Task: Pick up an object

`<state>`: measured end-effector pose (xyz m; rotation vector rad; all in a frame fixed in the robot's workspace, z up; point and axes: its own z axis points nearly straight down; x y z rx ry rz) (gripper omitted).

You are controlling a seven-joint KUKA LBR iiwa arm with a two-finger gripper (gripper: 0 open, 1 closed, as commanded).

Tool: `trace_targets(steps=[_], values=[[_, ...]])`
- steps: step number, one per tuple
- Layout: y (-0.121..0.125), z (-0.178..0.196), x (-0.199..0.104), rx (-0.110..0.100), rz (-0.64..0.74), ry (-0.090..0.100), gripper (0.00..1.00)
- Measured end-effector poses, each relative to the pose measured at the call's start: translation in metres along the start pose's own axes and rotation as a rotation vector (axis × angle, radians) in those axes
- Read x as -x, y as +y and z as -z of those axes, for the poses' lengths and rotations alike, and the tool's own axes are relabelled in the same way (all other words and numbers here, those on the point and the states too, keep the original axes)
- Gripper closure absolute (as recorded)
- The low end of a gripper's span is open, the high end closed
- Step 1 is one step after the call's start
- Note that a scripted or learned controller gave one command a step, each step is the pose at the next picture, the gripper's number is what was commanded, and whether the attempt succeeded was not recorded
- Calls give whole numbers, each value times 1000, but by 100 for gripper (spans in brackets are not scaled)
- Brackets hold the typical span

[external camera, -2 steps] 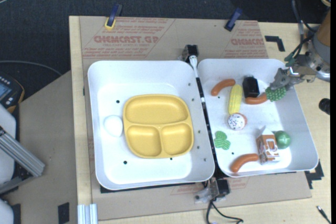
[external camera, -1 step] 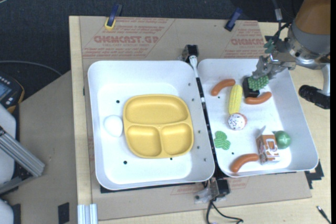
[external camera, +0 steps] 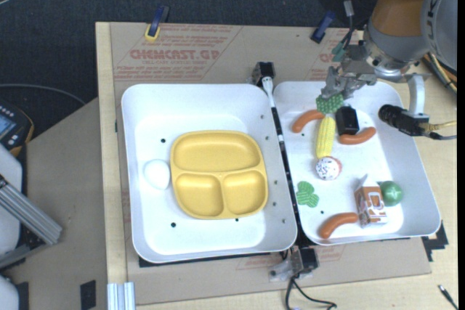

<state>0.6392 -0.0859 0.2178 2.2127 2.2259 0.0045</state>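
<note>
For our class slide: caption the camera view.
Gripper hovers over right bin of toy food; yellow tray sits in left bin.

The arm [external camera: 418,3] was cut off by the top and right edges, so only its orange band and wrist showed. The gripper [external camera: 340,87] was too small and cluttered to tell how it was set. Just below it, a green object [external camera: 328,104] was partly covered and could not be identified. Further below, a small boxed item [external camera: 371,205] bore markings too blurred to read. Far left of the gripper, a dark device [external camera: 13,128] was cropped by the left edge.
</note>
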Motion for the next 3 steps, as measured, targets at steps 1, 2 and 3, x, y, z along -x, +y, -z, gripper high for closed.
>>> trace_targets(steps=[1,2,3], values=[[0,6,-6,0,-5,-2,100],[8,-3,-13,-1,-5,-2,100],[11,1,-19,0,-5,-2,100]])
